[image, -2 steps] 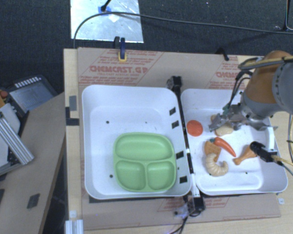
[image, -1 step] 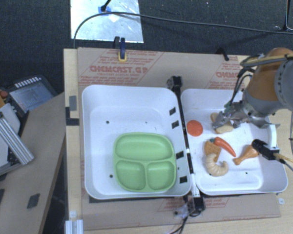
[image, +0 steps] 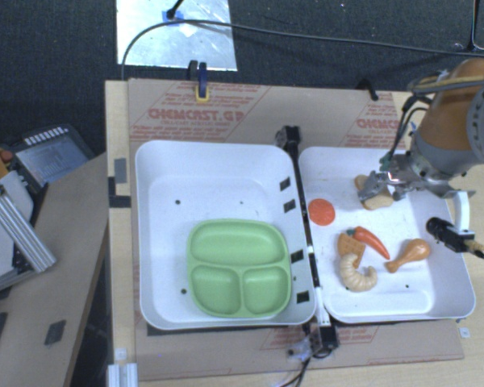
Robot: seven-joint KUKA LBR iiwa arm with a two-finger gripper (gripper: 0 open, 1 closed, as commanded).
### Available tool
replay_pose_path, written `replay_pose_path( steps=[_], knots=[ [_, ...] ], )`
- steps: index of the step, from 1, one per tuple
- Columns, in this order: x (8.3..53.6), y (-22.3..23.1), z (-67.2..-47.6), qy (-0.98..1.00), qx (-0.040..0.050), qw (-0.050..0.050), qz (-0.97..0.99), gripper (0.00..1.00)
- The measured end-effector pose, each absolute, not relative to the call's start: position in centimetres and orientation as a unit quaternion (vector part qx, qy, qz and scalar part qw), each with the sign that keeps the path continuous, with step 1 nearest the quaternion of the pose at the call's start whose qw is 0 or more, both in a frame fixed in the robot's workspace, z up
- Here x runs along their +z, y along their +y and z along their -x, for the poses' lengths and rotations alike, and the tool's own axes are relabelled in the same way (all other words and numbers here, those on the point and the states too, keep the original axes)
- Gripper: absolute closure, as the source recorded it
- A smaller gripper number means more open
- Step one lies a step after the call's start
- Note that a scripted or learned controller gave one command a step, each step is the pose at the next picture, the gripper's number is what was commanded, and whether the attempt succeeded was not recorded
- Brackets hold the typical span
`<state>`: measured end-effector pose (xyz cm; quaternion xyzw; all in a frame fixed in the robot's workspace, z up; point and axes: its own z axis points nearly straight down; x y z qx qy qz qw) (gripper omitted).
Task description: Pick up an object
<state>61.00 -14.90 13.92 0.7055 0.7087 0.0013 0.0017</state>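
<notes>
While the gripper [image: 377,189] sits low on a tan object [image: 374,197] near the right bin's [image: 452,297] far wall, its finger spread is unclear.

Look at the brown board [image: 250,107] under the two bins: you can read red print "CHEMCAST GP" at its upper left, near the clamp. The same red lettering repeats at the upper right, set at a slant and partly covered, so you get only fragments. More red print shows along the board's lower edge, too small and cut off to read. No other legible text.
</notes>
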Motion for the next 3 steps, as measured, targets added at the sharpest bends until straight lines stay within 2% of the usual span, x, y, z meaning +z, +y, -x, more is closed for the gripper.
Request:
replay_pose_path(
  steps=[2,3],
  knots=[
    [25.1,-15.3,-61.2,0.709,0.0018,0.003,-0.705,1.0],
    [23.6,-10.4,-60.2,0.71,0.0001,0.0,-0.705,1.0]
  ],
)
